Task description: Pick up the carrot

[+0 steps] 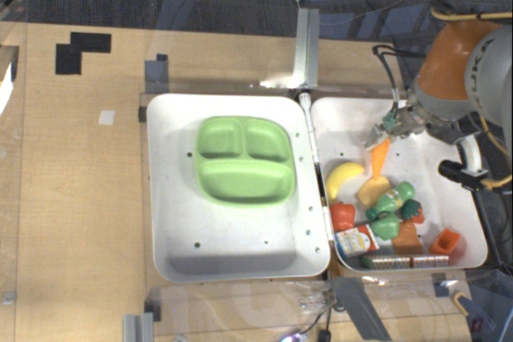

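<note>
The pale wooden surface [72, 196] carries two shallow white bins side by side. The left bin [172, 252] holds one thing, a light green divided plate [244, 158] with two small compartments at the far side and one wide compartment at the near side.

The right bin [353, 124] holds a crowd of toy food in its middle and near half. A yellow lemon [343, 178] sits by its left wall, with a red piece [343, 215] just in front of it and a small white carton [357, 240] with red print nearer still; the print is too small to read. Toward the middle lie a tan piece [373, 191], a cluster of green pieces [393, 208] and an orange-brown block [406, 236]. A dark roll [398, 261] lies along the near wall, and an orange cup-like piece [447, 241] sits in the near right corner.

The carrot [378, 157] is bright orange and tapered, standing nearly upright in the middle of the right bin, its lower end touching the tan piece. Its upper end rises to the gripper [394, 124], whose jaws look clamped on the carrot's top. The grey arm with its orange band [449, 64] reaches in from the right.
</note>
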Robot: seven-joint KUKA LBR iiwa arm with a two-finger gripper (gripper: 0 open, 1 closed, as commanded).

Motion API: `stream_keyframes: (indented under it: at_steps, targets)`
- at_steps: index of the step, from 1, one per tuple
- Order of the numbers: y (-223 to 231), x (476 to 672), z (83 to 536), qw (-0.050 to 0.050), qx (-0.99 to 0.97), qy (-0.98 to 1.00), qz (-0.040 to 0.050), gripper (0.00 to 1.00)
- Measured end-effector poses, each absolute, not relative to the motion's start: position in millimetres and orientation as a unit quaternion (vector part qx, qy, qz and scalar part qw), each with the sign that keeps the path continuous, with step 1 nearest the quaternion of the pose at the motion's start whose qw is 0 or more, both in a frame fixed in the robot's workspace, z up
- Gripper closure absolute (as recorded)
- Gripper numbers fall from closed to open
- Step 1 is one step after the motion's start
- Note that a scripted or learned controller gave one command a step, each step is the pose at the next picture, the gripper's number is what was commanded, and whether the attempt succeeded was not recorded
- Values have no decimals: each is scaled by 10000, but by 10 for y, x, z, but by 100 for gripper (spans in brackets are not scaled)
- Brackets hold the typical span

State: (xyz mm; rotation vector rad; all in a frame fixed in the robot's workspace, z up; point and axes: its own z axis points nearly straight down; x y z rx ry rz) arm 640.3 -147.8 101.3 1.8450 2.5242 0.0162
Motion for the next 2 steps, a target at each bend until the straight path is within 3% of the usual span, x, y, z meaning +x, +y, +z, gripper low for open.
stream_keyframes:
  at_steps: [1,2]
  targets:
    - [-584,6453,2005,28,6089,7933,23,100]
    - [-666,6659,2553,32,5364,8439,15,100]
